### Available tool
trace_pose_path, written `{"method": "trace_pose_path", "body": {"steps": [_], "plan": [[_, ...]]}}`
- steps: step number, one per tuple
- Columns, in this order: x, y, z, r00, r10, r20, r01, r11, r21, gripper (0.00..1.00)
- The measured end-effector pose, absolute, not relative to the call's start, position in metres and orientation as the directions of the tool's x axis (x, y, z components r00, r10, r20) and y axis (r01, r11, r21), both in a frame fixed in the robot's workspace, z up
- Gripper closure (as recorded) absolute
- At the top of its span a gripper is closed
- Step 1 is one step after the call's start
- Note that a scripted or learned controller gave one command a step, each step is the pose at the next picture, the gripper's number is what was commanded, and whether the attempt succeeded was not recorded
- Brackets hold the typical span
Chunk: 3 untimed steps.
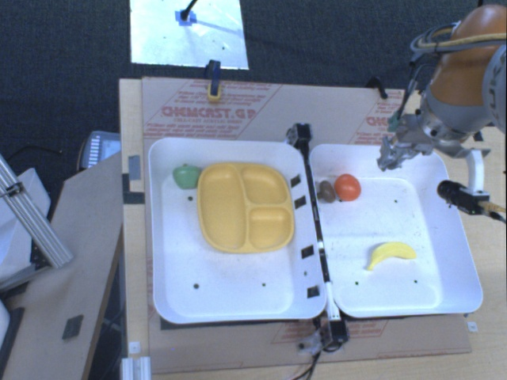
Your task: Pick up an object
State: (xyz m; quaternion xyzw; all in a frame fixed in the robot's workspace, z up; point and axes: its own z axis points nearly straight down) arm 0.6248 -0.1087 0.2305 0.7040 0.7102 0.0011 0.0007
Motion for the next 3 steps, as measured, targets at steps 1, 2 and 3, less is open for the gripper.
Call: {"method": "trace_pose_path", "body": {"steps": [1,2,3], "plan": [[0.636,-0.057,0.239,-0.009,1.000,0.001,1.000,0.009,0.003,1.00],[0.651,0.002,0.233,-0.010,1.000,0.002,1.000,0.010,0.003,1.00],[0.654,0.057,0.240,-0.009,1.000,0.002,1.000,0.009,0.003,1.00]]}}
